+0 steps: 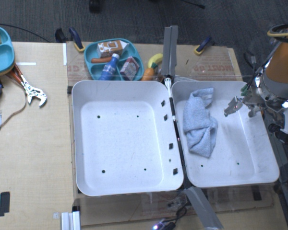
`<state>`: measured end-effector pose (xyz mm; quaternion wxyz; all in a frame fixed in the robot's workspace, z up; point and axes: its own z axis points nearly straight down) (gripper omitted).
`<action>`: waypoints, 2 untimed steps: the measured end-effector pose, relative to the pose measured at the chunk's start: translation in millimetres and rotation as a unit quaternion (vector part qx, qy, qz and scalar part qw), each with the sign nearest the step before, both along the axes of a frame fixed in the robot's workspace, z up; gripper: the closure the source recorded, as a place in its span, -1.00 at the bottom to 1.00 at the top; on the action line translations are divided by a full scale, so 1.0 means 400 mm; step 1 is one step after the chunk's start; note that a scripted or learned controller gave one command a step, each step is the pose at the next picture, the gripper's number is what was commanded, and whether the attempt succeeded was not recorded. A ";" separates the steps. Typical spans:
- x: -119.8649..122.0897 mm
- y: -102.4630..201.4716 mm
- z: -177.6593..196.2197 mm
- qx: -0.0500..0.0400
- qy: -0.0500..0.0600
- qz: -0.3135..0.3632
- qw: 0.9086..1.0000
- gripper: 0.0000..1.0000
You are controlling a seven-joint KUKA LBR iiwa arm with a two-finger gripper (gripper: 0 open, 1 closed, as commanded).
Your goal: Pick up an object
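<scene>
Setting: a pale wooden bench [33, 152] on dark carpet, bearing two shallow white bins side by side.
Left bin [86, 128]: nothing lying on its floor.
Right bin [245, 152]: holds one crumpled blue-grey cloth [200, 123] against its left wall, stretching from near the far edge toward the middle of the floor.
Cloth axis: long way runs far-to-near, roughly parallel to the divider between the bins.
Gripper [233, 108]: poised over the far right part of the right bin; its fingers are too small and blurred to judge their gap, and nothing can be seen between them.
Key relation: the cloth lies just left of the gripper and a little nearer the bin's front edge, apart from it.
Likely next: a short shift leftward, then a descent onto the cloth's bunched middle.
Beyond the bins: a teal tray [93, 63] of small items at the bench's far edge; a wrench [33, 94] toward its left edge.
</scene>
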<state>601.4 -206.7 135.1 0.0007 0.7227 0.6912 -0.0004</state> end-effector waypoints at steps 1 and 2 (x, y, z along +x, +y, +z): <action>0.145 0.164 -0.106 0.000 -0.001 0.089 0.996 -1.00; 0.014 0.192 -0.107 0.000 0.000 0.149 0.989 -1.00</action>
